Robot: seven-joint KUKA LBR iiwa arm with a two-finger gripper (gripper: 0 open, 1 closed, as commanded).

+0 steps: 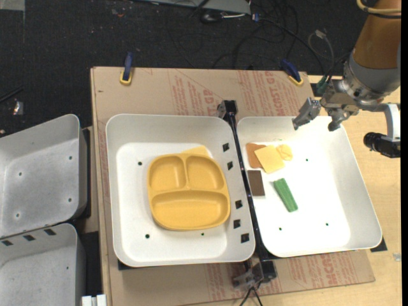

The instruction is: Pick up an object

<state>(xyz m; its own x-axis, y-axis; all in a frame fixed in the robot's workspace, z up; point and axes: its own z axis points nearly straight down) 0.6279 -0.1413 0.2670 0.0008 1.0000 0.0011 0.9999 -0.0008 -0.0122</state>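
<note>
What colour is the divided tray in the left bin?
Yellow-orange. The divided tray shows clearly in the camera view.

Both white bins (172,247) are looking like smooth moulded plastic with a soft sheen. The yellow divided tray (189,192) is showing as matt plastic. The table (191,88) top is looking like raw cardboard or fibreboard, dull with red printing. At about 1 o'clock the claw (317,118) is reading as bare grey metal, and the green block (285,194) is looking matt.
</note>
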